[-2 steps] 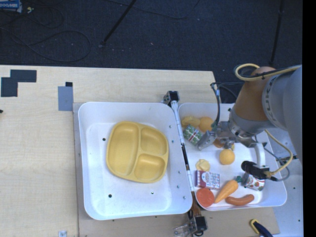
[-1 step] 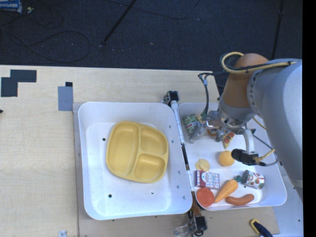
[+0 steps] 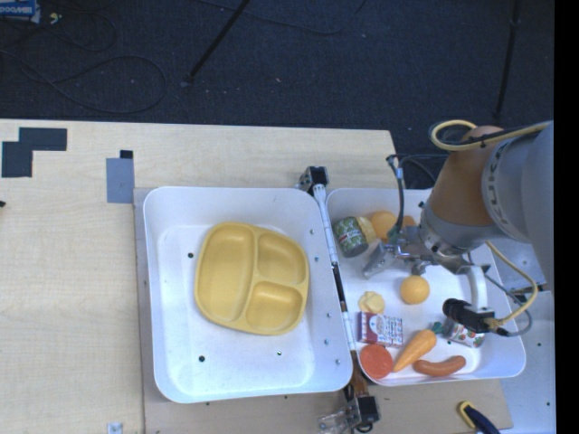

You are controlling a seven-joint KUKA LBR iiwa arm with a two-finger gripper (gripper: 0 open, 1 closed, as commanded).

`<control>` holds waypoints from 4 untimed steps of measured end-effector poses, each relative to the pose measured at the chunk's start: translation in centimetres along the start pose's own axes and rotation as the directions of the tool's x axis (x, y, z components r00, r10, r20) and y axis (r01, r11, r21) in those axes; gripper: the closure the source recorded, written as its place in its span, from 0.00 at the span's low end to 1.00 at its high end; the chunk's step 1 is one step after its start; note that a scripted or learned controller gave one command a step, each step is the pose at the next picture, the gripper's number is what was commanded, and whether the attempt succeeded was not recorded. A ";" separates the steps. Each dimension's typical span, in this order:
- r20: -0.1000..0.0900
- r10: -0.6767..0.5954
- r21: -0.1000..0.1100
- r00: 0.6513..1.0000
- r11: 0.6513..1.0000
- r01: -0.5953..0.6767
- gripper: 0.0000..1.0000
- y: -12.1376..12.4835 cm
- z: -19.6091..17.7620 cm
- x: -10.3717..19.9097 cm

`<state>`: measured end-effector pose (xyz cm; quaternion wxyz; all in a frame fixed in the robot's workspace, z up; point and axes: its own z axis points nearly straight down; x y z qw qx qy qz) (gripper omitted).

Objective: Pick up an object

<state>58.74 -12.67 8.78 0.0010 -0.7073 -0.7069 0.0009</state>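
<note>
Dark carpet with cables lies behind my pale wooden bench (image 3: 72,287). My left bin (image 3: 163,351) holds a yellow divided plate (image 3: 251,277). I see my gripper (image 3: 384,259) low in the right bin (image 3: 511,355), fingers spread apart and holding nothing, just beside a green can (image 3: 349,234). An orange ball (image 3: 414,289), carrot (image 3: 413,349), sausage (image 3: 439,366) and small carton (image 3: 382,329) lie nearby.

Arm (image 3: 507,183) cut off at right; hides right bin (image 3: 511,355) partly.
</note>
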 end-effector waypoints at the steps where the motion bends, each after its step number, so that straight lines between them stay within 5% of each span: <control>1: -0.001 0.001 -0.003 1.000 1.000 -0.001 0.00 -3.0 0.0 -0.3; 2: -0.001 0.001 -0.004 1.000 1.000 -0.001 0.00 -6.5 -0.1 -1.0; 3: -0.004 0.005 0.000 1.000 1.000 -0.005 1.00 -6.5 -1.0 -1.0; 4: -0.001 -0.001 0.002 1.000 1.000 0.001 1.00 -6.3 -11.5 7.5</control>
